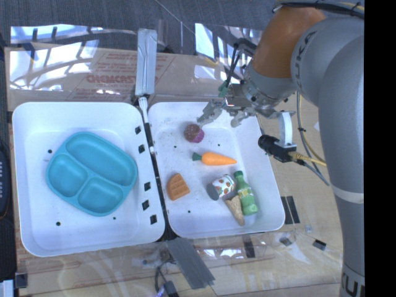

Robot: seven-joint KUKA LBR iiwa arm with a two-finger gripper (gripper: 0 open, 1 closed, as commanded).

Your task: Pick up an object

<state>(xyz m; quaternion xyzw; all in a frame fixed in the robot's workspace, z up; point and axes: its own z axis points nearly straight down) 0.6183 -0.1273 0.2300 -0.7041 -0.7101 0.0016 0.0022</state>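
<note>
The counter bears two shallow white bins side by side; the left bin (25, 184) carries a blue divided plate (91, 173) lying flat near its middle, and the right bin (272, 193) carries the small toy foods.

In the right bin a dark red round toy (194, 132) sits toward the far edge, a little left of centre; an orange carrot (213, 159) with a green stub lies just nearer than it, stretched across the bin's middle with its tip pointing to the right wall; an orange ridged piece (177, 186) rests close to the left wall, toward the near edge; near the near-right corner a small cluster lies together: a white and grey cup-like toy (222, 186), a green bottle (245, 194) just beside it on the right, and a tan cone (236, 211) touching the bottle's lower end.

The arm (328, 73) reaches in from the right, its orange band above the bin's far-right corner; the pincer (221, 113) hangs over the far edge of the right bin, just above and to the right of the dark red round toy; its two fingers are spread apart, released, with nothing between them; the left fingertip (204, 117) stands near the round toy, though whether it touches cannot be told.
</note>
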